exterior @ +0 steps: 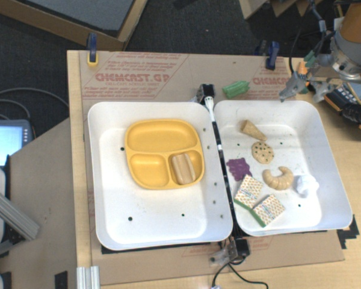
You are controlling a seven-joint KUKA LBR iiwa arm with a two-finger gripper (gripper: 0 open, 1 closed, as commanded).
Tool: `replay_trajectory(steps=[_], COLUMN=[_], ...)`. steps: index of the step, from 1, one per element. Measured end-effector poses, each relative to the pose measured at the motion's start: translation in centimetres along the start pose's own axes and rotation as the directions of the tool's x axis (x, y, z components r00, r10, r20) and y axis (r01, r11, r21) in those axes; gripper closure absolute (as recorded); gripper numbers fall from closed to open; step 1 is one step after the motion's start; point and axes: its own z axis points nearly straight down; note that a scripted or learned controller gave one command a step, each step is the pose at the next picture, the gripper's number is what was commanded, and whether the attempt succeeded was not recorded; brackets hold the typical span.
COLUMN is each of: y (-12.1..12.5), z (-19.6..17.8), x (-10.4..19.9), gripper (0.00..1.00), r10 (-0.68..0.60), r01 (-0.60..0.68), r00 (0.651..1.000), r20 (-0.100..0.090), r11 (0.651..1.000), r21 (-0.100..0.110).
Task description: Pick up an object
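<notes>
Grey metal marks the gripper point(293, 84), which we find above the far rim of the right bin point(325, 138), near its back corner; we cannot tell how it is set, and we see nothing in it. Just left of it, outside the bin on the brown board point(138, 77), lies a green piece point(236, 89). Inside the right bin we note a cone point(253, 129), a speckled cookie point(263, 152), a purple piece point(238, 168), a croissant point(279, 177), a white object point(305, 185) and two patterned packets point(259, 201), all well apart from the gripper. The left bin point(105, 197) holds a yellow divided plate point(163, 153) with a tan block point(182, 168) in one compartment.
</notes>
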Motion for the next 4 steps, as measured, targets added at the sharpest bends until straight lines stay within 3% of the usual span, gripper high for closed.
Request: replay_trajectory(steps=[1, 2, 3, 4], y=[-4.4, 1.1, 0.9, 0.9], z=[16.9, 16.2, 15.1, 15.2], x=[5.8, 5.4, 5.4, 5.5], gripper=[0.0, 0.0, 1.0, 0.0], r10=[-0.003, -0.002, -0.001, -0.001], r01=[0.003, 0.002, 0.001, 0.001], r00=[1.0, 1.0, 1.0, 1.0], r20=[-0.003, 0.001, 0.002, 0.002], r11=[1.0, 1.0, 1.0, 1.0], r21=[0.006, -0.006, -0.005, -0.004])
